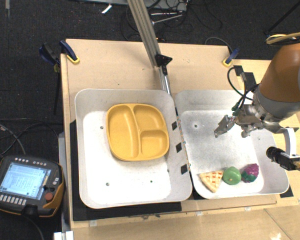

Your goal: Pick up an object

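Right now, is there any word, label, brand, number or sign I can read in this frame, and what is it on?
None can be read.
Teach pendant at the lower left: its lit screen shows content, too small and blurred to read.
Yellow divided plate, both white bins, the toy foods and the arm: no lettering that I can make out.

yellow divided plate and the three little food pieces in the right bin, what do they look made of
Yellow divided plate: likely moulded plastic, smooth, evenly coloured, soft sheen. Waffle wedge, green piece and purple piece: probably plastic or rubber toy food, saturated colours; too small to be sure.
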You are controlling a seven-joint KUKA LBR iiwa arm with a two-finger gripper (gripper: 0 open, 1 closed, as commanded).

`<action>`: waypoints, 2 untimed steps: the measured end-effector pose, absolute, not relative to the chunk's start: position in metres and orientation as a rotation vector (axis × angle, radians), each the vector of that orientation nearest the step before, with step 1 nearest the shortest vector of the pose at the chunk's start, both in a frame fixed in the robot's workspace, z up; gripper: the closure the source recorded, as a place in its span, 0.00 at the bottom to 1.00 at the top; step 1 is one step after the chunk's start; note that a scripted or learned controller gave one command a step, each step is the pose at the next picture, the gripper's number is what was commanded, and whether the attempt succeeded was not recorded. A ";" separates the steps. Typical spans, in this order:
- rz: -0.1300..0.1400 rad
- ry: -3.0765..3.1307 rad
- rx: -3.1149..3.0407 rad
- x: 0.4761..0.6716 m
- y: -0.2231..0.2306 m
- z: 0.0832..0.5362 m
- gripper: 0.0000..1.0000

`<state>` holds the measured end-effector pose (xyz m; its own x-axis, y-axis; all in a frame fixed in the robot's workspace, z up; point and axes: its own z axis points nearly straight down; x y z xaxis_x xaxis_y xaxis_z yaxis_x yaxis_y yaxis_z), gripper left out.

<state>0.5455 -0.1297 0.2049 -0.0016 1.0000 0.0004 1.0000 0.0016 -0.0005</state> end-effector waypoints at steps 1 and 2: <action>0.000 -2.222 -2.220 0.546 -0.130 0.205 0.00; 0.006 -2.218 -2.219 0.553 -0.135 0.148 0.00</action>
